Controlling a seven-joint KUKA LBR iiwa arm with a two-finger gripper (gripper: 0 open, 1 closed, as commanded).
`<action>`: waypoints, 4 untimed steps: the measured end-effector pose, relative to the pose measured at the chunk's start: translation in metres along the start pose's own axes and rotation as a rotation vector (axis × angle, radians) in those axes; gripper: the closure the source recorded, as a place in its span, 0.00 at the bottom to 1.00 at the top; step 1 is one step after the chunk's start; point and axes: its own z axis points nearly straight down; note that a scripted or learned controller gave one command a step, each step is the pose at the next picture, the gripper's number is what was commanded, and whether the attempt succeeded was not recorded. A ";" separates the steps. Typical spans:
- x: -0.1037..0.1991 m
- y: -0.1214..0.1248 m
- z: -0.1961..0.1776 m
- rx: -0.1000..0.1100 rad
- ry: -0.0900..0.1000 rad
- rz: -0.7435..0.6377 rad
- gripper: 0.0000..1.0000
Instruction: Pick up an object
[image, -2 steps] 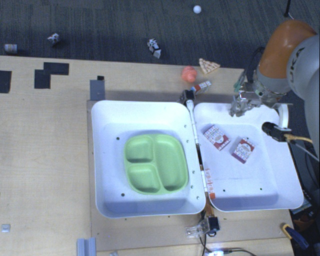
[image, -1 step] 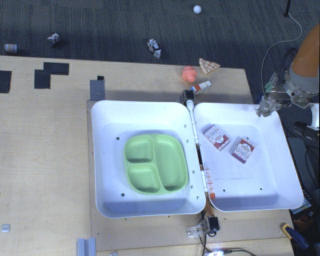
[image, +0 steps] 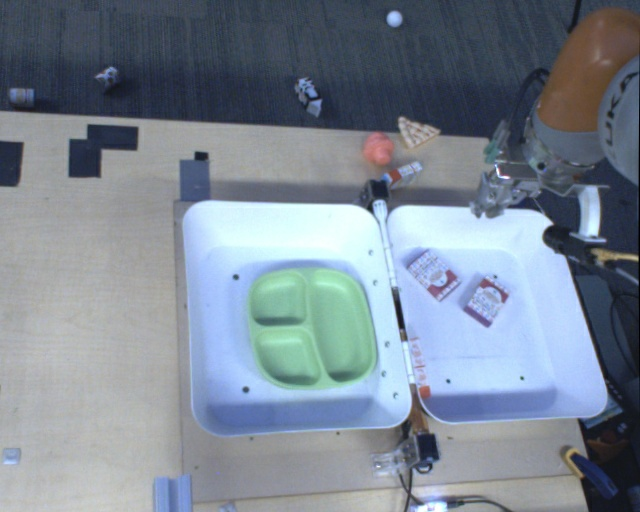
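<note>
The gripper (image: 492, 198) hangs over the far rim of the right bin (image: 560, 400), near its far-right corner, under the grey arm (image: 575, 75) with its orange band. Whether it is apart or together I cannot tell, since it is small and blurred here; nothing shows in its grasp.

In the right bin lie 2 small red-and-white packets (both flat on the floor, apart from each other): the left packet (image: 432, 274) sits toward the far-left part, the right packet (image: 487, 300) near the middle, both nearer than the gripper.

The left bin (image: 215, 300) holds a green divided tray (image: 311, 326) with 3 compartments.

On the bench (image: 90, 330) beyond the bins rest an orange ball (image: 378, 149) and, just right of it, a pizza-slice toy (image: 417, 132).
</note>
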 end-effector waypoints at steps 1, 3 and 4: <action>0.109 0.000 -0.020 0.001 0.002 0.000 1.00; 0.226 -0.001 0.013 0.004 0.000 0.001 1.00; 0.176 0.000 0.012 0.002 -0.002 0.005 1.00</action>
